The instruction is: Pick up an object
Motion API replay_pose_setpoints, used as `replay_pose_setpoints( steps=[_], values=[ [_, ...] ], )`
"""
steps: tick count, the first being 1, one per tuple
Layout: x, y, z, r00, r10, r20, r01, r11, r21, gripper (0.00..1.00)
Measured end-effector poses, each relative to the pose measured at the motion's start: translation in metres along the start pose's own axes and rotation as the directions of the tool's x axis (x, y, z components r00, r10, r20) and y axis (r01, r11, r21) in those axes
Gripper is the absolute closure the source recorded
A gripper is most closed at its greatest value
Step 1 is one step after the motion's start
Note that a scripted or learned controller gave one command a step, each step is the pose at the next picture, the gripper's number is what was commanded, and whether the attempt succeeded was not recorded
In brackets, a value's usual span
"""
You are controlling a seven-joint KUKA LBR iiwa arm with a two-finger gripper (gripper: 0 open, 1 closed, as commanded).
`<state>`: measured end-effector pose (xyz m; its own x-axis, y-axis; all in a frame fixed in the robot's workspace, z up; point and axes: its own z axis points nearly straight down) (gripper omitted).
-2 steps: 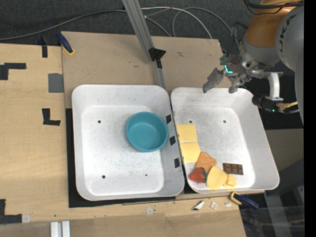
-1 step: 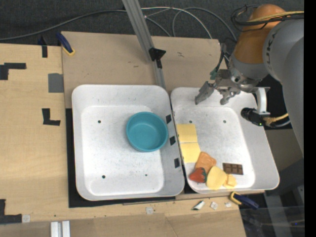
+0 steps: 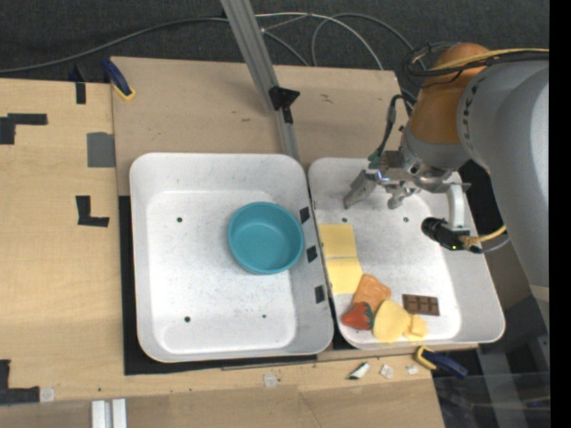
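Observation:
My gripper [image 3: 376,194] hangs over the far part of the right bin [image 3: 464,266], open, with nothing between its fingers. Its two grey fingers [image 3: 357,189] point down and to the left. Below it in the same bin lie two pale yellow cheese slices [image 3: 339,255], an orange wedge [image 3: 372,289], a red strawberry-like piece [image 3: 358,316], a yellow lumpy piece [image 3: 394,322] and a small brown chocolate bar [image 3: 421,306]. In the left bin [image 3: 178,275] sits a teal bowl [image 3: 264,237].
A slanted metal pole [image 3: 259,69] runs from the top down to the gap between the bins. Cables [image 3: 330,34] lie on the dark surface behind the bench. The arm's grey body [image 3: 508,150] covers the right bin's far right side.

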<state>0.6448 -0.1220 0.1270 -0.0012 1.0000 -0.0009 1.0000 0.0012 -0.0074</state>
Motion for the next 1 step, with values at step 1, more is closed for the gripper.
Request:
replay_pose_setpoints(
  steps=[1],
  values=[
    [0.0007, -0.0006, 0.0411, 1.000, -0.001, 0.001, 0.001, 1.000, -0.003, 0.00]
  ],
)
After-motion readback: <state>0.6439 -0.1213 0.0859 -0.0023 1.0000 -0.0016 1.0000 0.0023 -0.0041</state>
